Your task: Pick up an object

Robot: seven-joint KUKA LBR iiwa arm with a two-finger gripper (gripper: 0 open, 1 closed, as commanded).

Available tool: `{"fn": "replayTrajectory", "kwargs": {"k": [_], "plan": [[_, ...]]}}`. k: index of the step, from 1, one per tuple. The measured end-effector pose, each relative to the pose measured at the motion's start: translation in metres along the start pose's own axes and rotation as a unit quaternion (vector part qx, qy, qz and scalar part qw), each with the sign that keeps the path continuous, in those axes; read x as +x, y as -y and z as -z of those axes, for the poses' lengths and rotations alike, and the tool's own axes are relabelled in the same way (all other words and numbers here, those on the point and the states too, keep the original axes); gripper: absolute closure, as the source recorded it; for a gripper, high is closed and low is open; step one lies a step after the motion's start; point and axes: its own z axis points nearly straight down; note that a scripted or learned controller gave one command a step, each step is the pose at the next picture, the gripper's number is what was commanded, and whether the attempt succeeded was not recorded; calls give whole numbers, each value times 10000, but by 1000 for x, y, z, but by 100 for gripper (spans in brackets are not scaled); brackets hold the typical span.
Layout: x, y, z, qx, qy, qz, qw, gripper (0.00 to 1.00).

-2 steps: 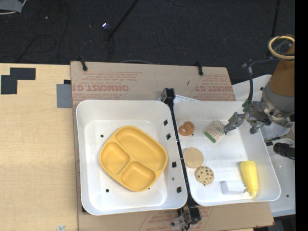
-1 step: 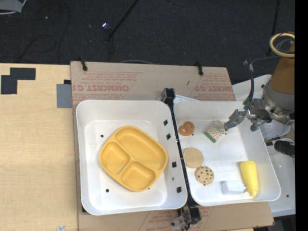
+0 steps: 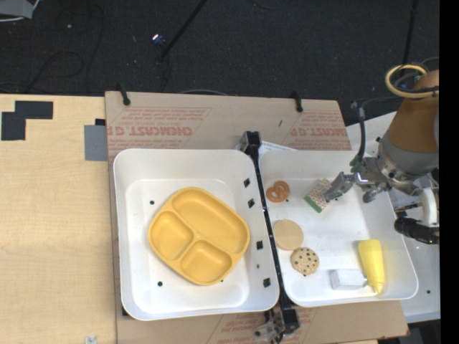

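Gripper point(image 3: 337, 186) at the right white bin's point(image 3: 401, 292) one o'clock, grip state unreadable, should centre squarely over the small green-edged block point(image 3: 316, 195) first.

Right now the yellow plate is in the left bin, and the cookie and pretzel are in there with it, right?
Not quite. The camera view shows the yellow plate in the left bin, but the cookie and pretzel lie in the right bin.
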Motion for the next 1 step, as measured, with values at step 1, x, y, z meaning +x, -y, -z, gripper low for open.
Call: {"fn": "replayTrajectory", "kwargs": {"k": [1], "plan": [[1,2,-65,13,-6,-2,10000,0]]}}
